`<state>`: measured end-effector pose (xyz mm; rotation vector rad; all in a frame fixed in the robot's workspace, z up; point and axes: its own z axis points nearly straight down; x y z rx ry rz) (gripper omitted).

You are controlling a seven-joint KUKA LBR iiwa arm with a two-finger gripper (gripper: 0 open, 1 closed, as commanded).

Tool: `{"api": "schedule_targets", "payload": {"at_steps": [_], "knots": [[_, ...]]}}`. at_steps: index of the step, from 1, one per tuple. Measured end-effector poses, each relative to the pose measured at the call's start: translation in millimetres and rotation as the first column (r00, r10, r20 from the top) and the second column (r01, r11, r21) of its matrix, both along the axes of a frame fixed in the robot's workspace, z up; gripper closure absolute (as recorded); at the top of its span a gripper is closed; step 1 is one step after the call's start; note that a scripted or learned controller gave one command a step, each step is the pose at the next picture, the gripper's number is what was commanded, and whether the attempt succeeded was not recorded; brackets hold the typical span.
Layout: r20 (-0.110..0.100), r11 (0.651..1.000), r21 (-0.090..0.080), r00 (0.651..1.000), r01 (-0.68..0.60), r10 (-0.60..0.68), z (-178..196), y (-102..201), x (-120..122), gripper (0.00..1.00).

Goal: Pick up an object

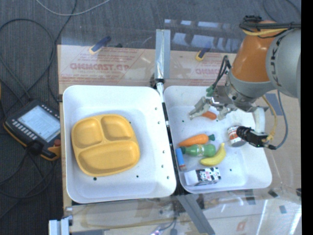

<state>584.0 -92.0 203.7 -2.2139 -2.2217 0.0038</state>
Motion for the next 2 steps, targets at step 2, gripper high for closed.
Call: {"api": "schedule_targets", "payload": {"at_steps": [2], "knots": [[0.025,0.97,-0.01,0.969,-0.244,0.244,-113,-39,-61,0.0]]}}
